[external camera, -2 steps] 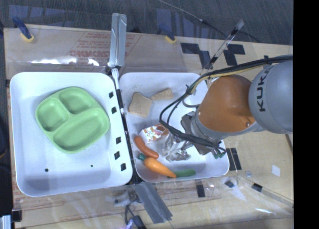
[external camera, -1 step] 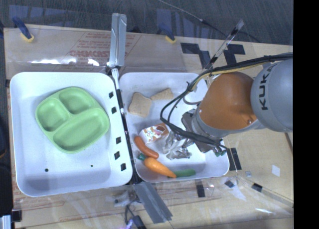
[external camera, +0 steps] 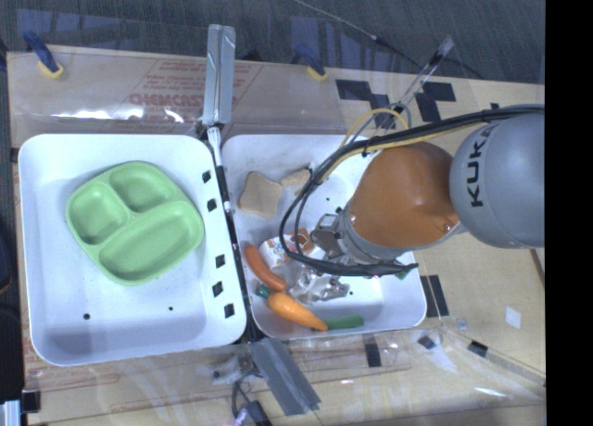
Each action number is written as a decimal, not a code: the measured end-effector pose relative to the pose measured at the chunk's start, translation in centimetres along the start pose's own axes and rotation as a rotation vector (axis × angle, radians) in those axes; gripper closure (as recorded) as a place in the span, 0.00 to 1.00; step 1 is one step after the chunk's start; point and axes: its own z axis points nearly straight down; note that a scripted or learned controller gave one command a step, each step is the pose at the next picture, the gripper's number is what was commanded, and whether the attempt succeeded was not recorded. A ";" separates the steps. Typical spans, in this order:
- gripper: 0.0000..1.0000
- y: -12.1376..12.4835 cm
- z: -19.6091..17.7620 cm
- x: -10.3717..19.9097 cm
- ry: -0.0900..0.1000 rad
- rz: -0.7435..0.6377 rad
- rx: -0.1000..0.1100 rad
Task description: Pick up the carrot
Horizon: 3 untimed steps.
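The orange tapered carrot [external camera: 296, 310] lies just beside the metal two-finger gripper [external camera: 313, 278], whose grip state cannot be told.

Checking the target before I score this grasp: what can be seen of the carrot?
The carrot is orange, smooth and tapered, likely a plastic toy. It lies flat near the front wall of the right bin, thick end toward the divider, tip pointing right beside a green piece. The tool hangs just above it, without gripping it.
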 end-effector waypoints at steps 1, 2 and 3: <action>1.00 4.4 -12.4 -4.5 -0.004 0.005 0.010; 1.00 4.5 -13.0 -4.6 -0.001 0.003 0.003; 1.00 4.5 -14.0 -4.8 -0.004 -0.003 0.005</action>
